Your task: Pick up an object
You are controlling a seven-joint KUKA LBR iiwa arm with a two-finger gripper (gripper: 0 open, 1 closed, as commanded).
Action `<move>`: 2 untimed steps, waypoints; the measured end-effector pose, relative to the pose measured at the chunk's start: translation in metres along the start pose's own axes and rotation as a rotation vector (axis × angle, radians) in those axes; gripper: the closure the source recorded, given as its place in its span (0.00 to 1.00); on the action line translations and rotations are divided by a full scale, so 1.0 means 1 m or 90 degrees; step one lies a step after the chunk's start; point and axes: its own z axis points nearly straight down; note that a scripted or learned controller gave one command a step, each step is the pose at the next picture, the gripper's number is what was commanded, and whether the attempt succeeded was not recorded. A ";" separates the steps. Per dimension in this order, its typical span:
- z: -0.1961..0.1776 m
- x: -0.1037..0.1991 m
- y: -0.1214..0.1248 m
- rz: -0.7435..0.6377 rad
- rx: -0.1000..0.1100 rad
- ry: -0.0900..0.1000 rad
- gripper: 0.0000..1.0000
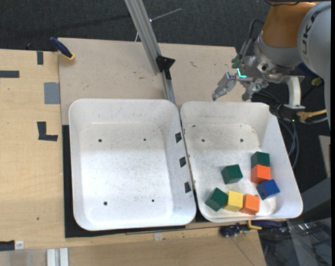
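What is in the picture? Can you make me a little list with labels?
left bin: white, nothing in it
right bin: white, seven blocks at its near right end
green blocks: three
orange blocks: two
yellow block: one, between a green and an orange
blue block: one
gripper: above the far edge of the right bin, open, holding nothing

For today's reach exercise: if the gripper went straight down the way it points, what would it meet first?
Probably the far rim of the right bin, or the bench beside it. The gripper hangs above that edge; depth is unclear.
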 end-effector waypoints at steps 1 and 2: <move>-0.003 0.000 0.001 -0.001 -0.003 0.000 0.00; 0.062 -0.001 -0.002 0.000 0.001 -0.001 0.00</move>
